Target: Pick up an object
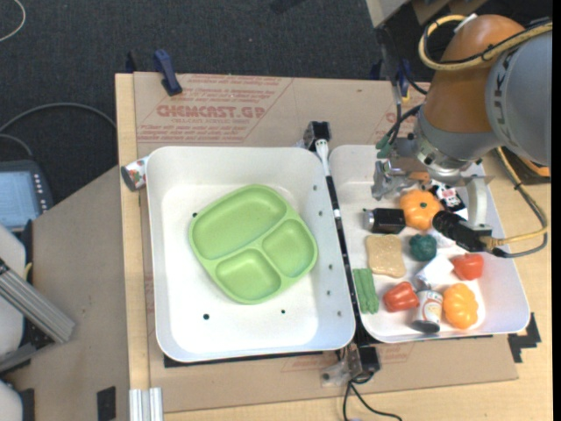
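The grey arm's gripper (429,185) is hanging low over the far part of the right white bin (517,310), just above a small orange plastic pumpkin (419,209); I cannot tell its state. A green divided plate (252,243) is lying in the left white bin (166,323).

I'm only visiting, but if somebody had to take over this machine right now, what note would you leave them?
Gripper: low over the far end of the right bin, above the toys; whether the jaws are open or shut cannot be told, and nothing is seen held.
Right bin: small orange pumpkin, another pumpkin, red pepper, bread slice, green bean pod.
Left bin: green divided plate.
Done: no pick visible.
Left: grasp one object and lift it.
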{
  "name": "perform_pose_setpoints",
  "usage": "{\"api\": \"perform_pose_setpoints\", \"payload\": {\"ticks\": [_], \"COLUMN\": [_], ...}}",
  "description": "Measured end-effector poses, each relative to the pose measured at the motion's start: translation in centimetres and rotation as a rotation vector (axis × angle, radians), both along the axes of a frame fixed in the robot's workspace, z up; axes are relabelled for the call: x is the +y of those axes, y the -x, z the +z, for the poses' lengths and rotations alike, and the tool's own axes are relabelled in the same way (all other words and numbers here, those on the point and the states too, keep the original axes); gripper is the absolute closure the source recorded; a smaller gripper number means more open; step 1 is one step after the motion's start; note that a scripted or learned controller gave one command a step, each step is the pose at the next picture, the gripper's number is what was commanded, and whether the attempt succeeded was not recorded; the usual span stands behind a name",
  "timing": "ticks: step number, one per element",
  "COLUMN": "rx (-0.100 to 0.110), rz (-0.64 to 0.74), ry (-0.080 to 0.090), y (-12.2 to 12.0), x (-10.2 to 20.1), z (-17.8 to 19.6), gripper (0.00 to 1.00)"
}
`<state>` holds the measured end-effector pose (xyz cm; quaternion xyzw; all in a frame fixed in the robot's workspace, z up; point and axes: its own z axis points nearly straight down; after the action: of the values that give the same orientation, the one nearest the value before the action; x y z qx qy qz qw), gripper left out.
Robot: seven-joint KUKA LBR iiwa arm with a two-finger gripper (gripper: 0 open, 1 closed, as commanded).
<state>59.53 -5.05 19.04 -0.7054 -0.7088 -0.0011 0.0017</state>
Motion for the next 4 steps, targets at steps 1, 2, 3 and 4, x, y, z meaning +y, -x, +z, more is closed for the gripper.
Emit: {"api": "perform_pose_setpoints", "payload": {"ticks": [1,2,3,4], "rx": [-0.020,-0.009,0.017,-0.010], "rz": [0.000,0.012,-0.013,0.003], "ry": [0.002,-0.003,0.008,0.000], "y": [4.6,9.8,11.9,11.6], "x": [3.8,17.1,10.5,18.9], "z": [18.3,23.2,8.3,17.1], "gripper": [1.00,1.00,1.00,1.00]}}
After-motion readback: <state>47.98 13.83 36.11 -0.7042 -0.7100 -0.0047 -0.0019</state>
